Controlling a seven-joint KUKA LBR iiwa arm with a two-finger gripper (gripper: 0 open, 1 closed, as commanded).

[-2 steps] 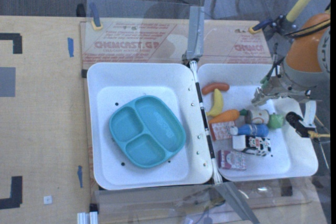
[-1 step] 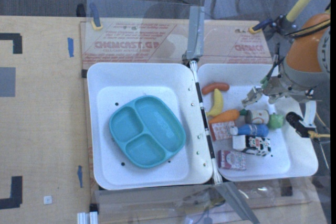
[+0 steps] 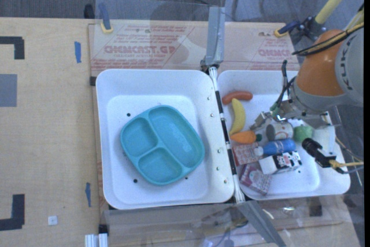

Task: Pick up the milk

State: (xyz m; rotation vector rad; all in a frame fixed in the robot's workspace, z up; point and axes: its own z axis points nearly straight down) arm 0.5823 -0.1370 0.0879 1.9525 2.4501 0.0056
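Claw (image 3: 276, 122) sits low in the right bin (image 3: 335, 182); we cannot tell how it is set. Milk carton (image 3: 281, 161) lies just below it, beside the blue bottle (image 3: 276, 147). We judge the approach step; next needs a shift over the carton.

Teal tray (image 3: 162, 144) in left bin (image 3: 110, 95); gripper (image 3: 276, 122) over right bin's (image 3: 335, 182) clutter.

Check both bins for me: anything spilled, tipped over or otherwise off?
No spill shows. The milk carton lies on its side in the right bin, crowded among a blue bottle, a banana and other items. The teal divided plate sits flat in the left bin.
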